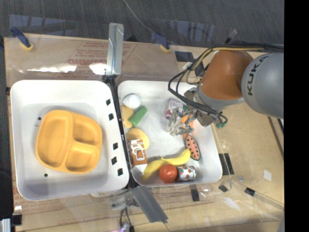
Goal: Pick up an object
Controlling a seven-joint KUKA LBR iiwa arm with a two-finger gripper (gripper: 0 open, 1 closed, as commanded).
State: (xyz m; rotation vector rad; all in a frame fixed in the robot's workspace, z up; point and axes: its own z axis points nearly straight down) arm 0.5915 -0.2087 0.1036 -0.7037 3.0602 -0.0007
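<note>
Gripper (181, 121) sits low over a crinkled wrapper (175, 111); you cannot tell its opening or any hold. Watermelon slice (192, 147) lies just below. Nothing is visibly lifted yet.

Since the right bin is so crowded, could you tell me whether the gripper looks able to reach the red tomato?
Probably yes: the tomato lies uncovered from above, though the banana and small can touch it.

Grey arm (263, 83) reaching over right bin (212, 151), gripper (186, 120) low among toys, banana (166, 162), tomato (168, 173), yellow divided tray (69, 140) in left bin (21, 129)
</note>
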